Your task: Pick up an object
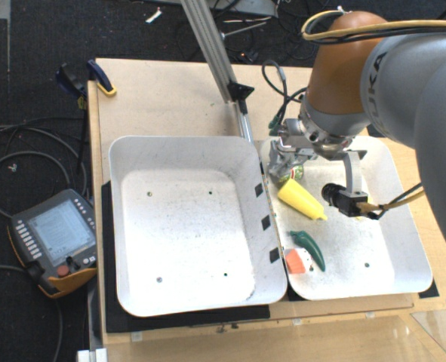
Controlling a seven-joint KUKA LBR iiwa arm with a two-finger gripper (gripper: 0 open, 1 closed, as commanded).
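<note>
Overhead, the gripper hangs low at the upper left corner of the right bin, close beside the wall shared with the left bin. Whether it is released or clenched cannot be told from this slant, as the wrist covers it. A yellow object lies just below it, near a small green piece. Farther down rest a dark green object and an orange-and-white block. The bin's right half lies bare white.
</note>
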